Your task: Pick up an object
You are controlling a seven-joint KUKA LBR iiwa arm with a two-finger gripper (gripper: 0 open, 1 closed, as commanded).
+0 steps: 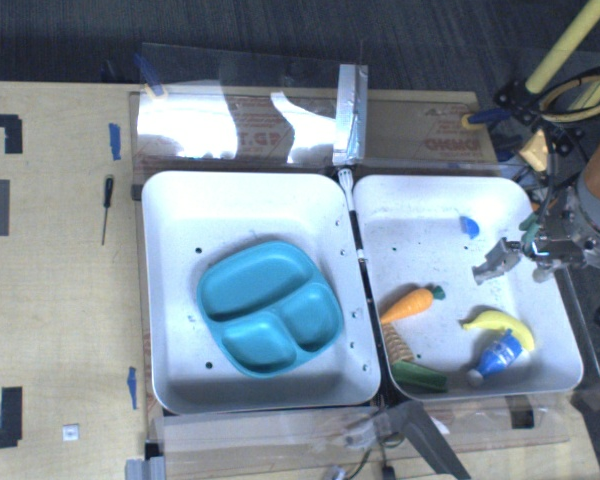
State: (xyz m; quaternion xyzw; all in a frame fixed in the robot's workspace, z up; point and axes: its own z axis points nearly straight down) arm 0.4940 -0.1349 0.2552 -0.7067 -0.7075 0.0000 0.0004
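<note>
Dark grey carpet lies behind a pale wooden bench point(50, 318) that carries two shallow white bins side by side, with a clear plastic screen point(250, 118) standing along their far edge.

Left white bin point(170, 218): holds one blue plastic plate with three compartments point(270, 306), lying flat near the middle, slightly toward the near side.

Right white bin point(420, 203): holds several items.
- Orange toy carrot with a green top point(410, 303), near the dividing wall, lying at a slant.
- Tan ribbed cylinder point(395, 346), just near of the carrot, against the dividing wall.
- Dark green elongated piece point(418, 374), at the near edge, touching or just beside the ribbed cylinder; which cannot be told.
- Yellow toy banana point(496, 321), toward the right side.
- Blue and white bottle-shaped object point(498, 354), just near of the banana and touching it.
- Small blue object point(469, 226), toward the far side, well apart from the rest.

Grey metal two-finger gripper point(492, 261): over the right bin, entering from the right, between the small blue object and the banana. Nothing is visibly between its fingers. How far the fingers stand apart cannot be told.
</note>
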